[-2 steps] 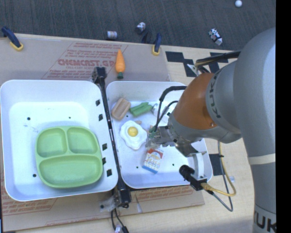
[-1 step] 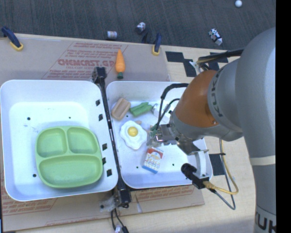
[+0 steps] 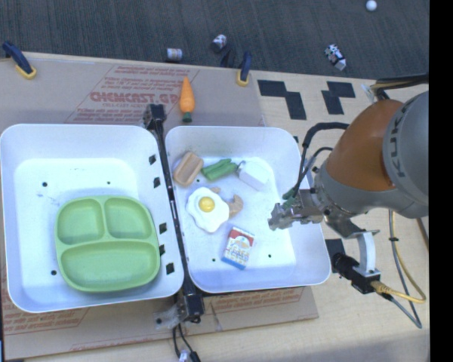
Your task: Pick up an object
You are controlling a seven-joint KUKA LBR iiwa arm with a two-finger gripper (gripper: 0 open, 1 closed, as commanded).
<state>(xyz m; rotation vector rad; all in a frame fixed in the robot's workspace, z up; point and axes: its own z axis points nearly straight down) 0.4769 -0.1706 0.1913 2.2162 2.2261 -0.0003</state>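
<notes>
The right bin [image 3: 287, 138] holds a fried egg [image 3: 208, 207], a bread roll [image 3: 187, 168], a green vegetable [image 3: 219, 169], a white block [image 3: 253, 176] and a small printed box [image 3: 238, 247]. My gripper [image 3: 281, 217] hangs over the right side of this bin, to the right of the egg and above the box. I see nothing held in it. The arm's orange band and grey wrist sit just right of the bin.
The left bin [image 3: 30, 145] carries a green divided tray [image 3: 106, 242]. A toy carrot [image 3: 186, 96] lies on the cardboard behind the bins. Clamps [image 3: 244, 66] and small loose bits sit along the far edge. Cables trail at the right.
</notes>
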